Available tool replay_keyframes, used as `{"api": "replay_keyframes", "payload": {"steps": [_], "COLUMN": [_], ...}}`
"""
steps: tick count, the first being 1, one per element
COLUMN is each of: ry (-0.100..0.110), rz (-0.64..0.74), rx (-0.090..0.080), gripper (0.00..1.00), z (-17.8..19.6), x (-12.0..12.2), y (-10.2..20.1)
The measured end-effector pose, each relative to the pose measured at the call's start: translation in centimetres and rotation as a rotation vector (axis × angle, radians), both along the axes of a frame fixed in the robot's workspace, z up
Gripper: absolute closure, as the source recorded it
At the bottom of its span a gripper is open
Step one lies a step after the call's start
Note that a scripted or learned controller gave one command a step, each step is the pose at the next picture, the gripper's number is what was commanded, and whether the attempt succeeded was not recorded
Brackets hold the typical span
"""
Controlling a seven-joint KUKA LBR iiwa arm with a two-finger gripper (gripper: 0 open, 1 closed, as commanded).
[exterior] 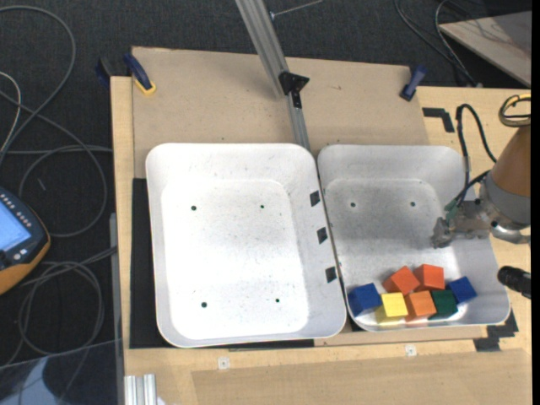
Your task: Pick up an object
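Nearest me, I see a cluster of small blocks (411, 294) packed into the near corner of the right bin (371, 171): a blue block (364, 297) at the left end, a yellow one (394, 305), orange ones (403, 279), a green one (444, 301) and another blue block (461, 289) at the right end. They touch each other along the bin's near wall. My tool (445, 231) sits above the right bin's floor, beyond the cluster and slightly to its right, near but apart from the blocks. I cannot tell how far it is open, and nothing shows in its grip. The left bin (169, 167) lies beside it on the counter (211, 74).
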State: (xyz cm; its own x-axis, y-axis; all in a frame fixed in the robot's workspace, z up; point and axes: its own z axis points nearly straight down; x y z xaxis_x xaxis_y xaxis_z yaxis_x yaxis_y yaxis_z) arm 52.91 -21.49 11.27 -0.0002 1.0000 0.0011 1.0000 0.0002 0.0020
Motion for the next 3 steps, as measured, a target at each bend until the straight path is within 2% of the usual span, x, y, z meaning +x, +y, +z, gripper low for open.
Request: {"api": "replay_keyframes", "payload": {"steps": [1,3], "ry": [-0.004,-0.007], "rz": [0.001,0.002], "rx": [-0.004,-0.005], "gripper": [1.0,1.0], "z": [4.6,17.2], "x": [0.8,1.1], "y": [-0.1,0.9]}}
